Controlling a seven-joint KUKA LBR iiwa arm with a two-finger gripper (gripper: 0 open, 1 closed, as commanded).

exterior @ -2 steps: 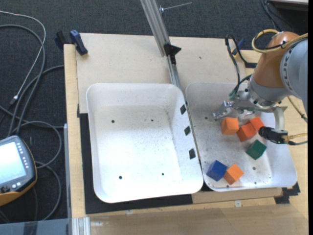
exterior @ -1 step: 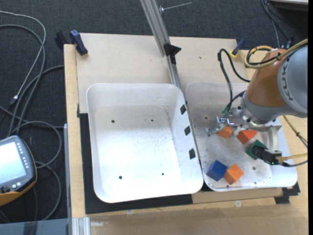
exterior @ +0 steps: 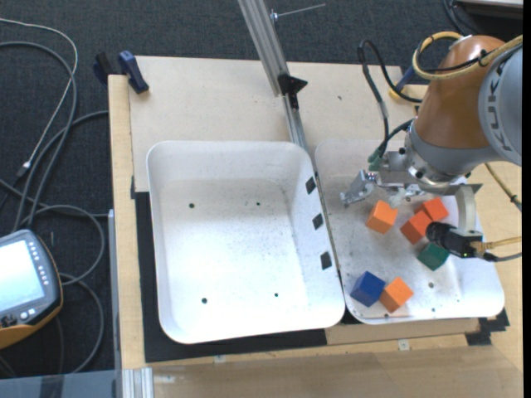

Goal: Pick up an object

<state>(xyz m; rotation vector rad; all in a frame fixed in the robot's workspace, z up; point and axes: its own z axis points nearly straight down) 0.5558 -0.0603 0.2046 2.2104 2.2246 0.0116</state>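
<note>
The grey arm with the orange band [exterior: 465, 98] reaches in from the right and hangs over the right shallow white plastic bin [exterior: 489, 297], and I take this bin as the landmark for all places. The two-finger metal gripper [exterior: 358, 191] is above the upper left part of this bin, near its left wall. Its fingers point to the left; I cannot tell if they are open or closed, because they are small and unclear, and no object is seen between them.

Inside the same bin lie six small blocks. An orange cube [exterior: 382, 217] is in the middle of the bin, just beside the gripper, below and to the right of it. Two more orange-red blocks [exterior: 426, 219] lie right of it, touching each other, partly under the wrist. A dark green block [exterior: 432, 256] lies just below them. Near the bottom edge of the bin a blue cube [exterior: 367, 288] and another orange cube [exterior: 397, 293] lie side by side, touching.

To the left of this bin, touching it, is the left white bin [exterior: 166, 172]
</note>
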